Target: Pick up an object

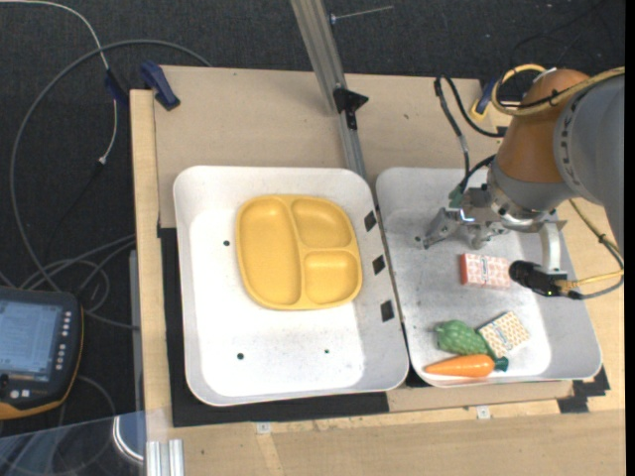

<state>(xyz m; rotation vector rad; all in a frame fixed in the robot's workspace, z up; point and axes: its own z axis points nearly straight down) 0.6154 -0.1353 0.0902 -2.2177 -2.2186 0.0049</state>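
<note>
Presently, the pincer (458, 228), fingers apparently spread and unladen, should be centred over the red-and-white carton (484, 270) before descent.

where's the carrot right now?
The carrot lies in the right bin, along its near edge, just below the green toy and left of the patterned card. The gripper is further up the same bin, not touching it.

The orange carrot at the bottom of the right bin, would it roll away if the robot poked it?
Probably a bit. The carrot looks round and tapered, so it may roll in a curve. It lies against the bin's front rim, near a green toy, which should stop it. It looks smooth, maybe slippery.
</note>
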